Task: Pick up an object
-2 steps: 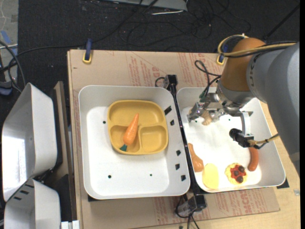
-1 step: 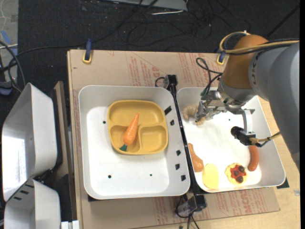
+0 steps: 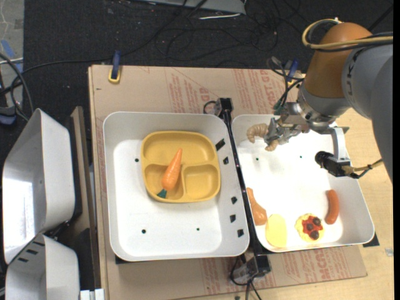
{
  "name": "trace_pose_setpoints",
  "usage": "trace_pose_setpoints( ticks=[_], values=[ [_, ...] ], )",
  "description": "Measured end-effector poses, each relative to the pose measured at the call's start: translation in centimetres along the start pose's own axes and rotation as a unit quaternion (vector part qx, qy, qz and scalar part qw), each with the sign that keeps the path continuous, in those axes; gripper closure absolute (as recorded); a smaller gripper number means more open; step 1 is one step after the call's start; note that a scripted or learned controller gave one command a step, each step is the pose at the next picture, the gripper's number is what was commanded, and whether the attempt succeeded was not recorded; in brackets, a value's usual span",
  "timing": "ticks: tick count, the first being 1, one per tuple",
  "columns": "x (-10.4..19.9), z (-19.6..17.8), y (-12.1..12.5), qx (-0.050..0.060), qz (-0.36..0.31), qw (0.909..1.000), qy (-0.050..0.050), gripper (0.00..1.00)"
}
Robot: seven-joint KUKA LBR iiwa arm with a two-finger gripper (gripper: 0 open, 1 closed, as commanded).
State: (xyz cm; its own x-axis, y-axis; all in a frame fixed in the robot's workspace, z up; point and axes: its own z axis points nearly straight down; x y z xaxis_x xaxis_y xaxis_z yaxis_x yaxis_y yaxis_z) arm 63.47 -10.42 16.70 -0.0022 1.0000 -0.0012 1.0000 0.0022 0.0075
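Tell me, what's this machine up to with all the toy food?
The grey arm's gripper hangs at the back of the right bin, beside a pale croissant-like toy. Nothing visibly sits between its fingers. A sausage, small pizza and yellow piece lie near the front. A carrot rests on the yellow plate in the left bin.

Red print on bench board (image 3: 206, 92) — illegible

Arm (image 3: 369, 61): cut off by the frame's right edge, upper right. Hand (image 3: 273, 144): we cannot tell its finger state. Curled beige item (image 3: 255, 132), beside it: partly hidden, too small to identify. White containers (image 3: 34, 186): cut off, left edge.
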Motion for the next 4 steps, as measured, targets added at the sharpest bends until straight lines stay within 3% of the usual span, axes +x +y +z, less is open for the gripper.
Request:
trace_pose_setpoints(
  ticks=[1,4],
  values=[
    [0.0,-5.4,0.2,0.000,0.000,1.0000,0.000,1.00],
    [15.6,-6.6,-2.3,0.003,-0.003,1.0000,0.001,1.00]
  ],
)
